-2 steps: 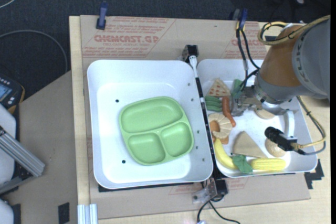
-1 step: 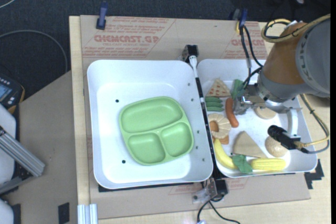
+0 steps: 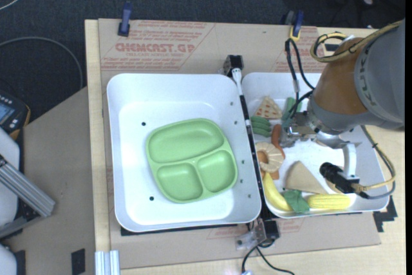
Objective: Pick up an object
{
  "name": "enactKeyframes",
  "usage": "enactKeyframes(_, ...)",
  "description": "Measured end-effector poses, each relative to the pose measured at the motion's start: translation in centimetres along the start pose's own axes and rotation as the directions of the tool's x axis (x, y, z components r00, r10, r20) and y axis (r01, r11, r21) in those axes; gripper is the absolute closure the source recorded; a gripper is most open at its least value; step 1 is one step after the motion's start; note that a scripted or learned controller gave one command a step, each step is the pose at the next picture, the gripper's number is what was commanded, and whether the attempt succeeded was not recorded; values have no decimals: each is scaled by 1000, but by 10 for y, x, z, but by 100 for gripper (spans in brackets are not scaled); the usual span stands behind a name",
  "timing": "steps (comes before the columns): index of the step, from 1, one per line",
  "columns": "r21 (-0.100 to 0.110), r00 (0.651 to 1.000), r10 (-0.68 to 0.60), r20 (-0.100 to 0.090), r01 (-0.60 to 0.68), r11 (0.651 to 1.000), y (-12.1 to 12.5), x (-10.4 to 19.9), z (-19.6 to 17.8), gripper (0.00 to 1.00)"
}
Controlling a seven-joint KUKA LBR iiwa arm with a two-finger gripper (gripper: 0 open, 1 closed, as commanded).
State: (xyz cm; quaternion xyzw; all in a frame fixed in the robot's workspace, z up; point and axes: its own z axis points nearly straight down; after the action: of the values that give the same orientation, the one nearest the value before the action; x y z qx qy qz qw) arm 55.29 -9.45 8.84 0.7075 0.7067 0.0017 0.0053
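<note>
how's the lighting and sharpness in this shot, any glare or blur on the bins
Camera view: even, soft overhead light; the green tray in the left bin casts only a faint shadow. The white bin walls read bright with little detail. The arm looks soft and slightly blurred; the food items in the right bin are small but recognisable.

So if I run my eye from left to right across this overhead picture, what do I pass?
Left white bin → green divided tray → black divider strip between the bins → banana → wedge-shaped toy food → grey arm with orange band.
</note>
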Motion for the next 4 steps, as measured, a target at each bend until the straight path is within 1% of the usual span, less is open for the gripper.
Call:
enactKeyframes(1,-10,1000,-5,-4,5,1000,-28,31,-315,100)
enactKeyframes(2,17,1000,-4,-7,4,1000,-44,83,-188,100)
enactKeyframes(3,19,1000,-4,-7,4,1000,-75,132,-93,100)
enactKeyframes(4,-5,1000,-9,-9,9,1000,-69,182,-256,100)
